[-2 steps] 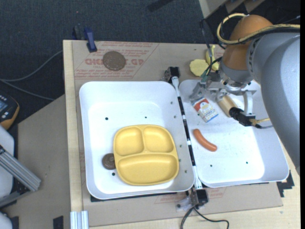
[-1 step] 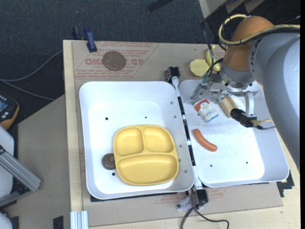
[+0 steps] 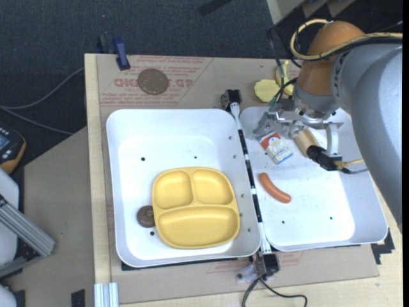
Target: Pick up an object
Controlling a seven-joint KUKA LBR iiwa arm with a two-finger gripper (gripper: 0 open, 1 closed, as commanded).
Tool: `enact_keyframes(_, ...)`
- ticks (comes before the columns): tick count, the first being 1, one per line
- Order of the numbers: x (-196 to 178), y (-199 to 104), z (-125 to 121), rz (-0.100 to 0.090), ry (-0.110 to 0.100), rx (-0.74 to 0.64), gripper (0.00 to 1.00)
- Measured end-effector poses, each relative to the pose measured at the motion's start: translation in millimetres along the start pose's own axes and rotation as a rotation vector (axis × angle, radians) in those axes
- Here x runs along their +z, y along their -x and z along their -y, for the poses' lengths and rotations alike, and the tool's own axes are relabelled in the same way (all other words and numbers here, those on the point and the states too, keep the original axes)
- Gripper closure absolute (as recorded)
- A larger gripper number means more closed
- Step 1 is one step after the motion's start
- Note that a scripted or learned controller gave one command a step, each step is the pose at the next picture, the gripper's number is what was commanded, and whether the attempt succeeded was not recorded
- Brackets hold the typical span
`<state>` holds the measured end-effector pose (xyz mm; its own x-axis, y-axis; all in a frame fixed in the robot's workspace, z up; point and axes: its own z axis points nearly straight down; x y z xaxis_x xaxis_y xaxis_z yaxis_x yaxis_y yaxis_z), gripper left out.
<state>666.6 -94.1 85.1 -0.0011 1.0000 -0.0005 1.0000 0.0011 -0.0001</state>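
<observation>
On the bench's right bin (image 3: 332, 226), our claw (image 3: 291, 121) hovers above the small carton (image 3: 278, 149), fingers spread with nothing between them; next we must descend and close.

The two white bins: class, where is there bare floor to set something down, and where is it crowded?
Free: the left bin behind the yellow divided plate, and the right bin in front of the sausage. Crowded: the right bin's far end, where the hand hangs beside the small carton.

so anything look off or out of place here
Mostly tidy. A brown disc in the left bin lies partly tucked under the yellow tray. A yellow item and a second disc sit on the bench outside both bins.
</observation>
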Motion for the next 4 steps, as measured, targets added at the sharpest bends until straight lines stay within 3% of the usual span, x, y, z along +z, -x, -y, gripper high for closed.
enact_keyframes(1,-10.8,-0.1,-0.8,0.001,0.004,-0.001,1.00)
enact_keyframes(2,-10.3,-0.1,-0.5,0.002,0.002,-0.001,0.00)
enact_keyframes(3,0.8,19.4,12.4,0.000,-0.003,0.003,0.00)
enact_keyframes(4,0.1,-0.5,14.6,-0.001,-0.002,-0.001,0.00)
